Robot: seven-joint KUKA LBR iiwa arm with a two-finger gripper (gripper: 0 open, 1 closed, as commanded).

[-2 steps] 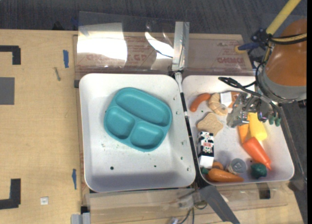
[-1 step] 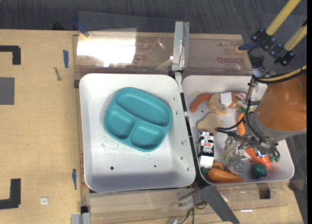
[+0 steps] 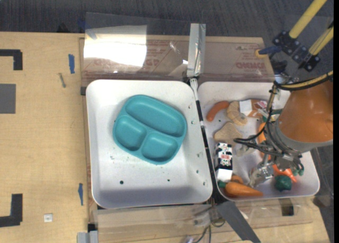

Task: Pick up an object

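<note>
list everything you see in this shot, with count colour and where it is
bins: 2, white, side by side on the bench
divided plate: 1, teal, in the left bin
toy carrot: 1, orange, near front edge of the right bin
curved orange toy: 1, orange, back left of the right bin
tan toys: 2, beige, right bin next to the curved orange toy
cow toy: 1, black and white, left side of the right bin
green toy: 1, dark green, front right of the right bin
clear screen: 1, see-through, standing behind the bins
bench: 1, light wood
arm: 1, grey with an orange band, over the right bin
jaws: 1 set, low among the toys in the right bin
</note>
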